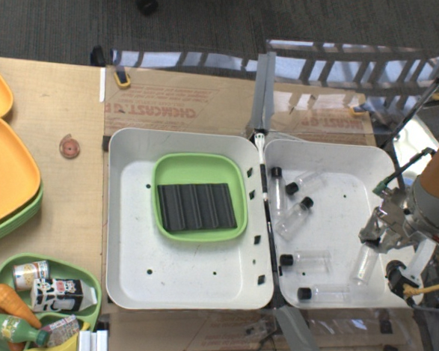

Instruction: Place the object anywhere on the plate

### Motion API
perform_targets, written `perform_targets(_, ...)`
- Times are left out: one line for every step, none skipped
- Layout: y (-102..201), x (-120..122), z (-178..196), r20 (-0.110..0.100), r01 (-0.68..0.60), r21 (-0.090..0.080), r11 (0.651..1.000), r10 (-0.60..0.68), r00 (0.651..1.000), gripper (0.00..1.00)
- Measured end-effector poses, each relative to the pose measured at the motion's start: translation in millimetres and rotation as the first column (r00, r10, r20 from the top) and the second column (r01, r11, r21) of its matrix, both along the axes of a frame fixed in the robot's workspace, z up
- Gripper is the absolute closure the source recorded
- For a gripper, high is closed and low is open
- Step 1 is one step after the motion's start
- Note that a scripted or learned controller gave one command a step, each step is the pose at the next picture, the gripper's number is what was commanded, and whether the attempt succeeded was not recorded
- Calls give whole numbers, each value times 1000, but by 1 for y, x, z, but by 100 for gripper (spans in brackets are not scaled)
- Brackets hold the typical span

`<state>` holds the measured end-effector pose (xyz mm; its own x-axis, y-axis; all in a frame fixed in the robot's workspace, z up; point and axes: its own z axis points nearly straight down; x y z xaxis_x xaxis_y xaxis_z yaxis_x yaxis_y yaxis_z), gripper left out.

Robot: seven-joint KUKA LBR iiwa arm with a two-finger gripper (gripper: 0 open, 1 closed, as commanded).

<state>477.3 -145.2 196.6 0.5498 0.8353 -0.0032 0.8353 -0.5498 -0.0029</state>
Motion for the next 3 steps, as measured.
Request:
perform_targets(0,0,0,0,0,0,1000,0,1000,0)
perform_targets(70,0,5,0,125,0,992,-125,992,0)
perform_targets(132,0,10,0,188,-1,982,-188,982,0)
